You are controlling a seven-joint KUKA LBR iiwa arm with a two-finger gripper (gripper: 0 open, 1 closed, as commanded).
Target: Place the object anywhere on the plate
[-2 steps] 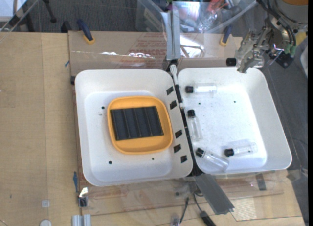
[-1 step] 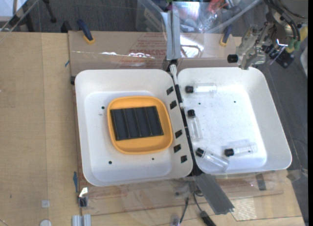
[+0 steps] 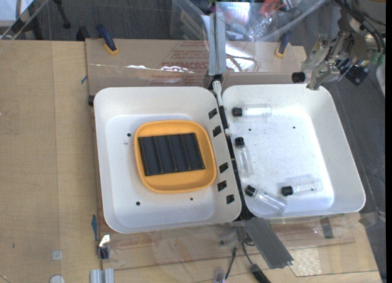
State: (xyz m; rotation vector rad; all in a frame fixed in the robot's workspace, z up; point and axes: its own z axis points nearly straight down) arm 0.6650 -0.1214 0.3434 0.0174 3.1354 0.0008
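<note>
Gripper (image 3: pixel 316 75) hangs over the right bin's (image 3: pixel 343 147) back edge; finger state can't be told. Nearest vial (image 3: pixel 252 111) lies crosswise just in front, to its left; plate (image 3: pixel 175 155) sits in the left bin (image 3: pixel 110 153).

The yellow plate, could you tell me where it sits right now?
The yellow plate lies in the middle of the left bin, its dark ribbed insert facing up, across the divider from the right bin's clear vials.

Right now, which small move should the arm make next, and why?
Probably bring the pincer down toward the vial at the back of the right bin. It hangs above that bin's far edge, and all four vials lie in this bin while the orange plate in the left bin bears none.
</note>
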